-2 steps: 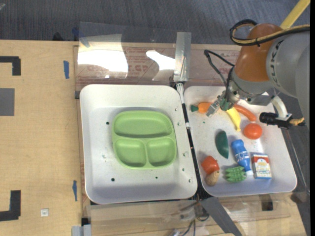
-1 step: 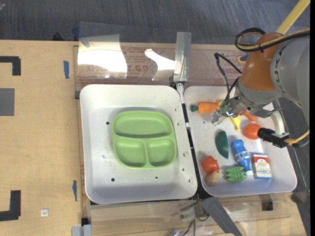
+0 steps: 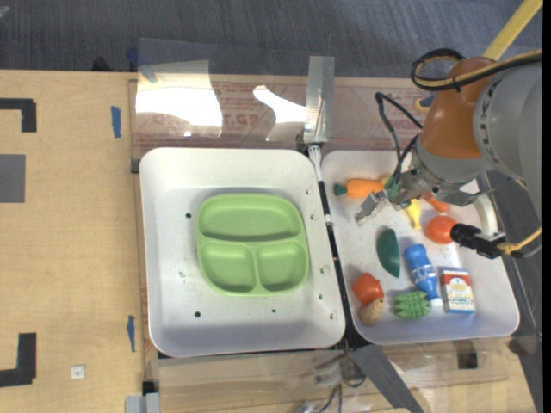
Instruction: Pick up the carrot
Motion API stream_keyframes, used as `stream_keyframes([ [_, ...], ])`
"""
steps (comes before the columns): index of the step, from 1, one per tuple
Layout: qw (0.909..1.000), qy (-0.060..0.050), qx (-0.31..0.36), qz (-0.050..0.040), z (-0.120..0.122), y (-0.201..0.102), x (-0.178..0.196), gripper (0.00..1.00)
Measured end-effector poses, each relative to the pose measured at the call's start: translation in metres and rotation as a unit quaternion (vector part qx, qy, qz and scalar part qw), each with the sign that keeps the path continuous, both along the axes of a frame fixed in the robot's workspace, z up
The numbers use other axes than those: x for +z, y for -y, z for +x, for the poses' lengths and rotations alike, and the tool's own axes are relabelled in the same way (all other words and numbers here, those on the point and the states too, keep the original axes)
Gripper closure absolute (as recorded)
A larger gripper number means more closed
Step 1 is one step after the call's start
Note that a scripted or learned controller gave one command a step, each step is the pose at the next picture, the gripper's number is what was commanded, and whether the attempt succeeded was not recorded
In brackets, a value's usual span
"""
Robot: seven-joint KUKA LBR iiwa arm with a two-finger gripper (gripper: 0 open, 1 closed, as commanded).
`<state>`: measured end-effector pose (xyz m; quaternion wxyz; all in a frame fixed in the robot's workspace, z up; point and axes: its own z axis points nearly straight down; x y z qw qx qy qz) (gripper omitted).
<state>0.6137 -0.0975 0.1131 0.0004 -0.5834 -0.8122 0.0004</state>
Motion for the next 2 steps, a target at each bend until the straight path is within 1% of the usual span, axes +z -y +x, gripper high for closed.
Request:
stream_keyframes([
  [1,0.9954,-0.016,0.094,0.0021,0.045,0.008,-0.024,0.0],
  [2,0.9954,-0.004,0.096,-0.0041,0.05,0.009,-0.011,1.0],
])
